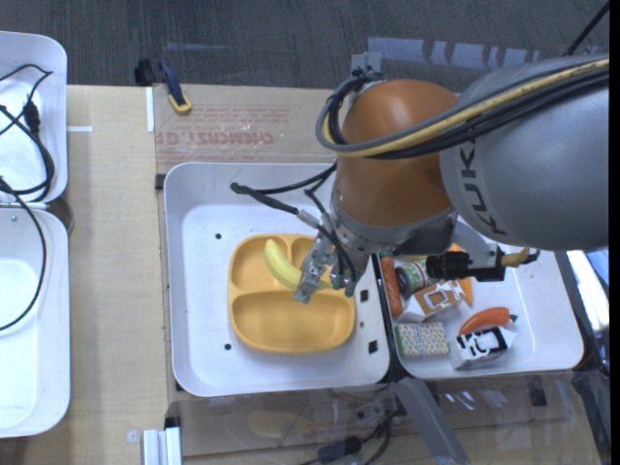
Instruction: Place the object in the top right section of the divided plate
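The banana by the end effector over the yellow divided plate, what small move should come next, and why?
Probably a short shift toward the plate's upper right section. The banana lies in the upper left section of the yellow divided plate, with the end effector right beside it. Whether the banana is gripped is unclear, so check the grip first.

- The wooden bench (pixel 107 260) carries two shallow white bins side by side.
- The left bin (pixel 194 289) sits by the right bin (pixel 552 342), rims touching.
- A brown cardboard sheet (pixel 242 129) lies behind them.
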`<state>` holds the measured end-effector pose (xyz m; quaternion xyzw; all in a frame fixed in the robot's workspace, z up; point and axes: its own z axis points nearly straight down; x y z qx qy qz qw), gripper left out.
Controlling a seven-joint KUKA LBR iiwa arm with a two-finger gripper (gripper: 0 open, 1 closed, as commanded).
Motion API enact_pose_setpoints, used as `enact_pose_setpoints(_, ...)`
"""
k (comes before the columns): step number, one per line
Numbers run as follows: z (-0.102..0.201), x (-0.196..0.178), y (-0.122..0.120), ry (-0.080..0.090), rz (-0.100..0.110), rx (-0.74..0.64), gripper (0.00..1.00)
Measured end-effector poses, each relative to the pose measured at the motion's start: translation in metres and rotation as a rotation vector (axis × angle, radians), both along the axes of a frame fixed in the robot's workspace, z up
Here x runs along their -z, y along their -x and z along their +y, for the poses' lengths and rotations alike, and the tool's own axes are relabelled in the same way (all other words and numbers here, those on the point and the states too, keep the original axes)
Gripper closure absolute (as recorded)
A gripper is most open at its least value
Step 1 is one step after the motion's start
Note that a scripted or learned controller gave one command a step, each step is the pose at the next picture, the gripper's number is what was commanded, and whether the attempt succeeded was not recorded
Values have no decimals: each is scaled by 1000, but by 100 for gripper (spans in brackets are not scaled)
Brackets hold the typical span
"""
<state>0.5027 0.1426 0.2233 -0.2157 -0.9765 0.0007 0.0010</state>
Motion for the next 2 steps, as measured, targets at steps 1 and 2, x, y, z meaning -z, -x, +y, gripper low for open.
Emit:
enact_pose_setpoints(1, -74, -34, -16, 0, -4, -80, 100)
enact_pose_setpoints(2, -101, 0, -61, -1, -2, -256, 100)
